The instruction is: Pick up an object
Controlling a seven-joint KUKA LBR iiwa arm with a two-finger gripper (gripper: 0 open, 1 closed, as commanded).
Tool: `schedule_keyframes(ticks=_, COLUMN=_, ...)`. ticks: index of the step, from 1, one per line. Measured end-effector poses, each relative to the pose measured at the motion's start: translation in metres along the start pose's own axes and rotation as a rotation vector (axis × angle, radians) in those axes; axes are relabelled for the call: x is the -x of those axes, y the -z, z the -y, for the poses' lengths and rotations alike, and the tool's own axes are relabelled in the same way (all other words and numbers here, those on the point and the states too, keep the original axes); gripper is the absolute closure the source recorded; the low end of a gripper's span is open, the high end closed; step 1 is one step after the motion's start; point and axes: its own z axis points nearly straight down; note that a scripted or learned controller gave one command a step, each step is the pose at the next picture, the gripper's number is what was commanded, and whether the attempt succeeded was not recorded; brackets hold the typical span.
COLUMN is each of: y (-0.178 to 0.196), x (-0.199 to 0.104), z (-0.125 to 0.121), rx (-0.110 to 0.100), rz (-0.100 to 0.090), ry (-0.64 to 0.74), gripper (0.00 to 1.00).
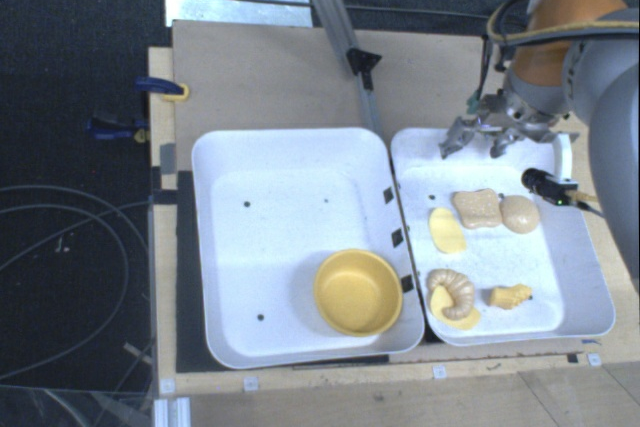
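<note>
Right now you see the grey two-finger gripper point(478, 144) hanging over the far edge of the right shallow white bin point(580, 265), its fingers spread apart with nothing between them. The arm's orange band point(560, 25) sits above it at the far right. In that right bin, well apart from the gripper, lie a beige toast-shaped piece point(477, 208) touching a round tan bun-like piece point(519, 214), a pale yellow oval slice point(446, 231) to their left, a curled cream croissant-shaped piece point(453, 293) resting on a yellow disc at the near side, and a small yellow lumpy piece point(510, 296) to its right. In the left shallow white bin point(240, 215) you find a yellow plastic bowl point(358, 291), upright, near its near right corner.
</note>
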Motion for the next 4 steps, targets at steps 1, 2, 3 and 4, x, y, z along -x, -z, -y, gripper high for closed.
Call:
schedule_keyframes(ticks=1, y=0.014, x=0.0, z=-0.002, rx=0.006, rz=0.003, ry=0.002, gripper=1.0)
schedule_keyframes(ticks=2, y=0.079, x=0.0, z=0.0, rx=0.009, rz=0.001, ry=-0.001, gripper=1.0)
schedule_keyframes(ticks=3, y=0.12, x=0.001, z=-0.002, rx=0.007, rz=0.001, ry=-0.001, gripper=1.0)
schedule_keyframes(ticks=4, y=0.113, x=-0.06, z=0.012, rx=0.001, rz=-0.003, ry=0.002, gripper=1.0)
